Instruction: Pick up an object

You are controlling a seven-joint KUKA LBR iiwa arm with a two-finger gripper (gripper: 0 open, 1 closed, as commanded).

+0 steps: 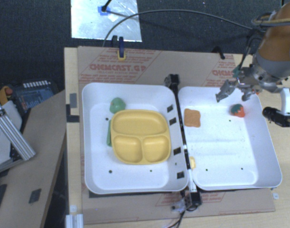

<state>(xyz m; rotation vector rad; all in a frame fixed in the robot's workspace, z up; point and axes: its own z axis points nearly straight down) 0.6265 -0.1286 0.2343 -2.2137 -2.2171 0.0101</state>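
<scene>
Upright, orange slab [192,118] (long axis top-to-bottom) lies flat.

A yellow divided tray [139,142], a green object [117,104], an orange slab [192,118] and a red-and-green ball [238,110] are shown in white bins [95,175].

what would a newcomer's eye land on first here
Most likely the big yellow divided tray, which takes up the middle of the left bin, with a green object peeking out at its upper left corner. Next, the grey and orange arm reaching in from the right, its tool hanging over the far edge of the right bin, just above a small red and green object and not far from an orange piece.
</scene>
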